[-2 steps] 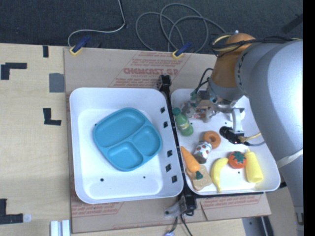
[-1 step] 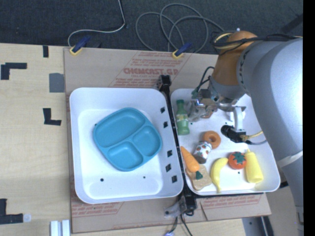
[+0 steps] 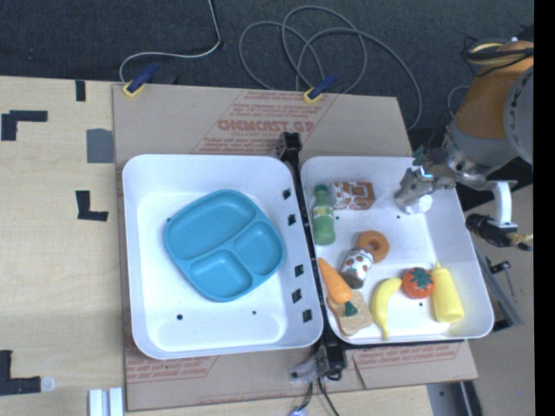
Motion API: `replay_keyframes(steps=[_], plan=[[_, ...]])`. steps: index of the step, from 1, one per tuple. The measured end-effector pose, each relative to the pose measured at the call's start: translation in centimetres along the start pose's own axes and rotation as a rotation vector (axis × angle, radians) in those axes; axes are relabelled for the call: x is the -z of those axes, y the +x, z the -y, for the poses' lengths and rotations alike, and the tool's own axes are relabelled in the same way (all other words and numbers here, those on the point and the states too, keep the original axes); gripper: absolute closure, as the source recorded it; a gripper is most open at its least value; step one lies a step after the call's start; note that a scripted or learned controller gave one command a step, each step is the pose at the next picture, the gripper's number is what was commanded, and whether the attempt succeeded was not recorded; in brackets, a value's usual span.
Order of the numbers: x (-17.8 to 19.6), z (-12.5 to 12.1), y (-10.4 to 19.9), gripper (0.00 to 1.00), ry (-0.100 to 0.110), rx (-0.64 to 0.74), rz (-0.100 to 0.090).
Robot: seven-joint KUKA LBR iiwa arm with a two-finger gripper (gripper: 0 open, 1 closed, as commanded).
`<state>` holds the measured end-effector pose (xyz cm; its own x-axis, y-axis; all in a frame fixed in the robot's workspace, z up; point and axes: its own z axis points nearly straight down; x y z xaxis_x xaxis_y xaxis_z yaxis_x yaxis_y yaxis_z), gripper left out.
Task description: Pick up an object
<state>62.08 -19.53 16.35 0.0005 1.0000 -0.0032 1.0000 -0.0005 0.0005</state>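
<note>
Silvery metal is catching the light where the pincer [image 3: 414,191] is hanging over the upper right corner of the right bin [image 3: 473,271], close to its far rim; whether it is released or clenched I cannot tell, and nothing is showing in its grip. Measured from the pincer, the closest candidate is the brown-and-white packet [image 3: 354,195] lying just to its left, with the green bottle [image 3: 323,215] beyond that against the dividing wall. Further toward the near side, the doughnut [image 3: 374,244] and a small can [image 3: 355,267] are sitting nearly touching, and the carrot [image 3: 334,282], banana [image 3: 382,303], tomato [image 3: 417,282] and yellow bottle [image 3: 446,293] are crowding the near edge. A descent there is risking a nudge to a neighbour or a glancing, slipping grasp on rounded shapes. Directly below the pincer, bare white floor is offering open room, though the right wall is standing near.
</note>
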Motion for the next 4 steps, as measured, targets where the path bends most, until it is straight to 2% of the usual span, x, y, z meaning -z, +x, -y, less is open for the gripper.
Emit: replay_keyframes(steps=[1, 2, 3, 4], plan=[[-0.1, 0.0, 0.1, 0.0, 0.001, 0.001, -0.002], [-7.7, 6.7, 3.3, 0.0, 0.0, 0.001, -0.004], [-6.7, 6.6, 3.2, 1.0, -0.003, 0.001, 0.0], [2.2, 6.9, 10.8, 1.0, -0.001, 0.003, -0.004]])
